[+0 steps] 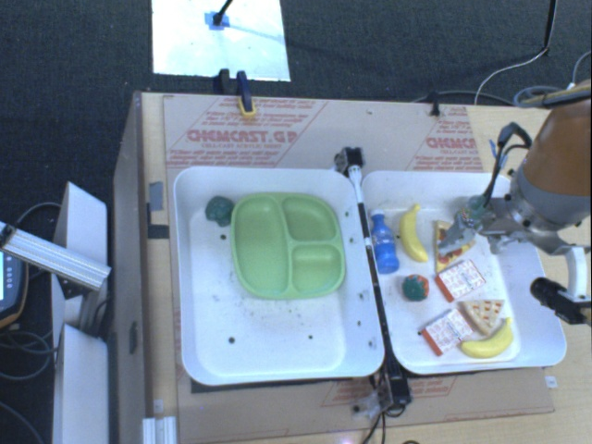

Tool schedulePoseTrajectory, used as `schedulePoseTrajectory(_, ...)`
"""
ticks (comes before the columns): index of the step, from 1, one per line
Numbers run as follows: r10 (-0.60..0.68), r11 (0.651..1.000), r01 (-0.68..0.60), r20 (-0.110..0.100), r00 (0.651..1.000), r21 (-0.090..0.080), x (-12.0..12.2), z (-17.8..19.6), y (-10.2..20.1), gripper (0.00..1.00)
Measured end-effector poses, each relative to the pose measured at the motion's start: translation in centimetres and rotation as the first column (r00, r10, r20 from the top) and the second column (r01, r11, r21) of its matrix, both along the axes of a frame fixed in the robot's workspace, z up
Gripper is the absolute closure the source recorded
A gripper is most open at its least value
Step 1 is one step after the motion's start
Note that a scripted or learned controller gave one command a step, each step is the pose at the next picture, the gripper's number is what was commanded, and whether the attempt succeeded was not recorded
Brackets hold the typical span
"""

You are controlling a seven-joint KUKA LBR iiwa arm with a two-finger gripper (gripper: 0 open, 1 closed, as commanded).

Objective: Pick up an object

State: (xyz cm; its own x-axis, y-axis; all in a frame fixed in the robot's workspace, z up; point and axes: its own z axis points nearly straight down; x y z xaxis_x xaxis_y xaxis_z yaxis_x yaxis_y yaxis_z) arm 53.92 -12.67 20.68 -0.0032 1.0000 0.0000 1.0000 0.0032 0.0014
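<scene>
Several small toy foods lie in the right bin (541, 266), and the one nearest my gripper (455, 239) is an orange slice-shaped piece (444, 234) at the bin's upper middle, just right of a yellow banana (413, 233). The gripper sits right over that piece, and I cannot tell whether it is spread or closed on anything; the view is too coarse there. I judge the piece light, stiff plastic, somewhat slick and flat, so I would pinch it across its narrow sides. Further out lie a blue bottle (383, 242), a green-red ball (415, 288), two cards and a second banana (488, 341). The left bin (199, 340) holds a green tray (287, 245).
</scene>
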Motion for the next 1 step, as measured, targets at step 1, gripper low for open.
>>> schedulePoseTrajectory(1, -0.002, 1.0, 0.002, -0.003, 1.0, 0.0, 2.92, -8.59, -2.46, 0.0)
